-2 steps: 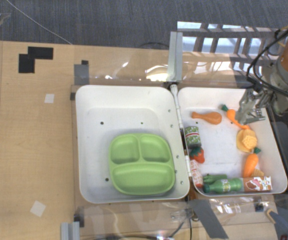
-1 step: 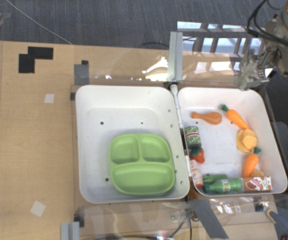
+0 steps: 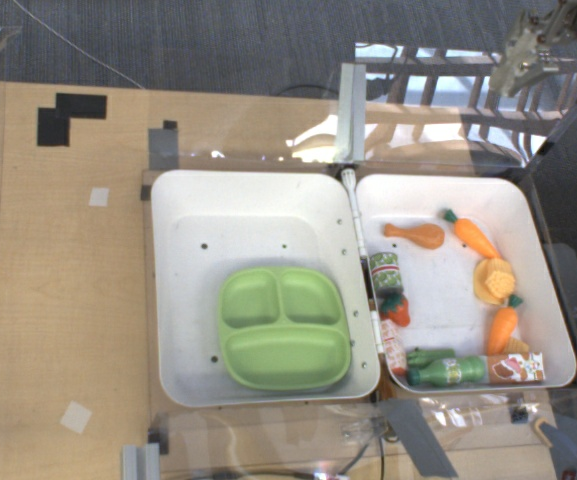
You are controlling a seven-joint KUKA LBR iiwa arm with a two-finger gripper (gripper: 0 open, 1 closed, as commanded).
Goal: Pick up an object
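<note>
Most of the toys hug the right bin (image 3: 528,218) walls, like the green bottle (image 3: 448,370) in the front corner, so we risk a blocked grab. The gripper (image 3: 533,43) hovers beyond the back rim; we can't tell its state.

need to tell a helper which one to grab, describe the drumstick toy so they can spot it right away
Look in the right-hand shallow white bin, near its far wall. The brown plastic chicken drumstick lies there on bare floor, left of the orange toy carrot with a green top. It is the only brown, club-shaped piece.
</note>
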